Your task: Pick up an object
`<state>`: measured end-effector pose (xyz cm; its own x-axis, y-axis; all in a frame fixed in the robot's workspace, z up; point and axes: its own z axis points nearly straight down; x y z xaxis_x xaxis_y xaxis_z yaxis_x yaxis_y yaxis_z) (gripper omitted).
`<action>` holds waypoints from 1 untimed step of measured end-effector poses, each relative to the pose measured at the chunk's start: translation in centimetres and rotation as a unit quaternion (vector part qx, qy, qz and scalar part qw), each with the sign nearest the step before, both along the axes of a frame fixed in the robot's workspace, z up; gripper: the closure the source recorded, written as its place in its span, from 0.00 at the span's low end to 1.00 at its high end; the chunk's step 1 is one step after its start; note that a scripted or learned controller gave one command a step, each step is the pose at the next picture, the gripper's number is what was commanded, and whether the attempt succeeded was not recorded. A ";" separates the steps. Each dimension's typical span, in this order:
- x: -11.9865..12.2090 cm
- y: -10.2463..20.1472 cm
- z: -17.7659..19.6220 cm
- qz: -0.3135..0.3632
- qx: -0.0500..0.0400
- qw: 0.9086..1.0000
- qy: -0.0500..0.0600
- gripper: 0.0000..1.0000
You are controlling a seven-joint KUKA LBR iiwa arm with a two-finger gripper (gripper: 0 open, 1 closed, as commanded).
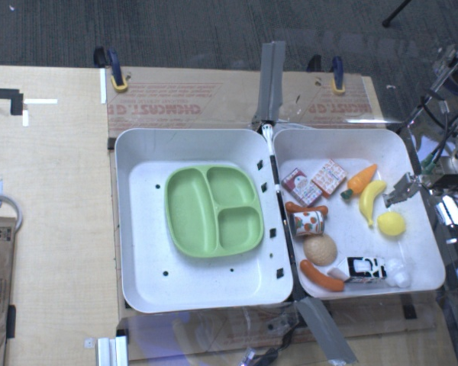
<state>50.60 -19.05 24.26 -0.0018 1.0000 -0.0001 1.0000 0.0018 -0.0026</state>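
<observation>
- Looking at the right edge of the frame, you see the gripper (403, 191) hanging just over the right rim of the right bin (343, 149), close above the banana (370, 201) and the lemon (391, 224)
- You cannot tell from this view whether its fingers are spread or pressed together; the metal tip is too small and blurred, and nothing shows pinched in it
- You have every candidate object lying in the right bin: two small red-and-white cartons (313, 181) at the upper middle, an orange carrot (362, 179) beside them, the banana and lemon toward the right wall
- Lower in that bin you find a red-labelled can (307, 221), a round brownish bun (320, 249), an orange sausage-like piece (321, 276) and a black-and-white box (366, 268) at the bottom
- You see the left bin (137, 227) holding a green divided plate (214, 210), well apart from the gripper
- Judging progress, you should count the pick as not yet done: no object is lifted, and all rest on the bin floor
- What is left, by my reading, is the whole grasp: descend on a nearby piece, likely the banana or lemon, close on it, and raise it clear
</observation>
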 end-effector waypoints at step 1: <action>7.1 -1.7 -14.2 0.022 0.000 1.000 0.000 0.00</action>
<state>57.69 -20.77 10.11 -0.0449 0.9990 0.0002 0.9990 0.0449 -0.0019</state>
